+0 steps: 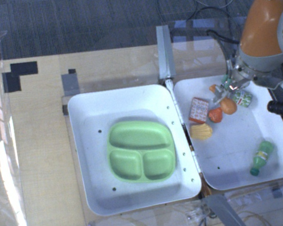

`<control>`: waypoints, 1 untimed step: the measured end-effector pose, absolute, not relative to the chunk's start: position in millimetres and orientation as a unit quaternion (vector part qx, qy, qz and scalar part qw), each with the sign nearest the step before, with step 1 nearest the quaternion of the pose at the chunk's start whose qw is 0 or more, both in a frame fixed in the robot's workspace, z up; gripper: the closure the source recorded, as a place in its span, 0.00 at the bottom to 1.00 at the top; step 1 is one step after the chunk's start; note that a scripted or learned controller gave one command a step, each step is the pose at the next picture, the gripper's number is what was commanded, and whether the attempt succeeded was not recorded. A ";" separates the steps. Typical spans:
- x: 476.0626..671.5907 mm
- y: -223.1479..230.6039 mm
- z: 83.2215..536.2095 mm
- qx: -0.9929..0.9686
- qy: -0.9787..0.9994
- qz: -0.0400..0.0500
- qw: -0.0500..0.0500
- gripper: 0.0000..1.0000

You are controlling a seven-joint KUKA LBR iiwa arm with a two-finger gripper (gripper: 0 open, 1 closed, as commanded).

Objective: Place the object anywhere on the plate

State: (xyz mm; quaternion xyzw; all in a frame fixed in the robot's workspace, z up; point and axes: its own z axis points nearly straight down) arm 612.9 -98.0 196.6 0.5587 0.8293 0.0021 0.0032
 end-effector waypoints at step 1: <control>559.7 -26.4 185.3 0.579 0.816 0.002 0.002 1.00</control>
